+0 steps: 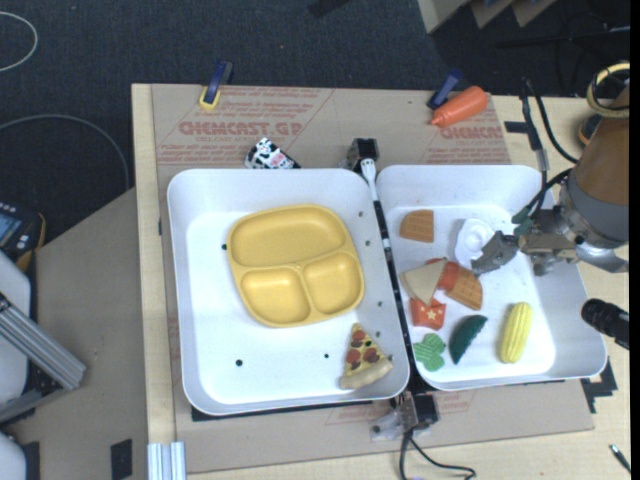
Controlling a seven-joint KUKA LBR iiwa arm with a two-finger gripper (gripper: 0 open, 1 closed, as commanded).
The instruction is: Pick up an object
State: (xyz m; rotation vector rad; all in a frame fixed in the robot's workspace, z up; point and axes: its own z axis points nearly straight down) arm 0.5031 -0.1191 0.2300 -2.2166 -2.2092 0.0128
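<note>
We see the gripper (497, 251) low over the right bin (560, 363), reaching in from the right, its dark fingers beside a small white object (472, 236) near the middle of the bin. We cannot tell whether those fingers are apart or together, and nothing shows between them, so we judge that no object is held yet.

The candidates all lie in the right bin, crowded: a brown bread-like piece (418, 226) toward the far wall, a pale wedge (425, 282) touching a toast-coloured piece (463, 288), a red piece (428, 313), a green leafy toy (430, 351), a dark green pod (466, 336) and a corn cob (515, 331). The left bin (200, 298) bears a yellow divided plate (293, 264) and a pizza slice (365, 357).

The main risk, as we see it, is the clutter. The pale wedge and toast-coloured piece lie just beside the fingers, so a descent could land on an edge, push one piece under another, or pinch two at once. The white object looks rounded and may squirt free of a closing grasp.
</note>
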